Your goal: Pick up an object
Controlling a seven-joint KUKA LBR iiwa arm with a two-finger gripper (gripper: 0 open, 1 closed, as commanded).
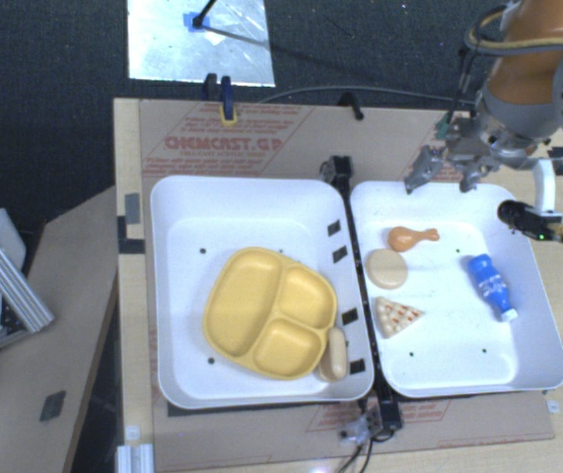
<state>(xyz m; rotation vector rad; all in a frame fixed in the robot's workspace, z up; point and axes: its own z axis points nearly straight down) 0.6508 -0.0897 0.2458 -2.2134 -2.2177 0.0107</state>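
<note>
- The bench (261, 131) is seen carrying two white bins side by side, left bin (192, 215) and right bin (518, 363).
- The arm (542, 37) is held at the upper right of the frame, its jaws (446, 170) apart and empty above the right bin's far rim, probably so that a descent can be begun.
- A yellow divided tray (266, 308) is laid in the left bin, a pale oblong piece (335, 353) touching its lower right edge.
- In the right bin, the candidates are scattered apart, likely easing a grasp: blue bottle (488, 284), round cookie (387, 267), pizza slice (397, 315), drumstick (412, 236).
</note>
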